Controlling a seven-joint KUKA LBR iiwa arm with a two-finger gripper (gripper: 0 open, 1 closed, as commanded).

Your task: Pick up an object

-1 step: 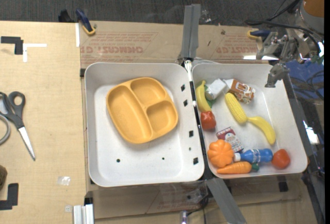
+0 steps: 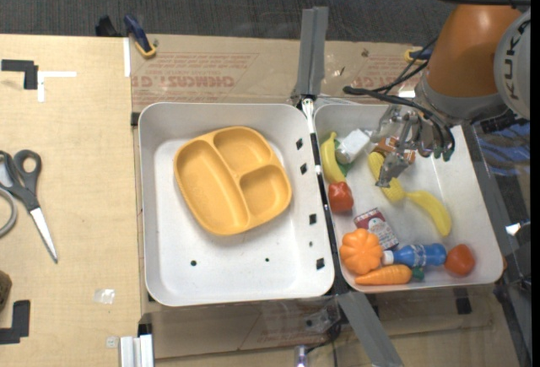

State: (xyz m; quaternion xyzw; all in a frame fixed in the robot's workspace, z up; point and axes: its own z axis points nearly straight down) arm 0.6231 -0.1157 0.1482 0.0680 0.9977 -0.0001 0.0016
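A: Any writing?
B: "KUKA" on the grey arm (image 2: 515,78); mirrored print on the cardboard sheet (image 2: 202,74).
A: The two-finger gripper (image 2: 390,173)?
B: Jaws unclear, above a yellow plastic banana (image 2: 430,209) in the right white bin (image 2: 481,213).

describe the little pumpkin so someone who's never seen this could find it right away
Look in the right bin, along its near left side. The pumpkin sits above a carrot; it is round and ribbed, unlike that long carrot.
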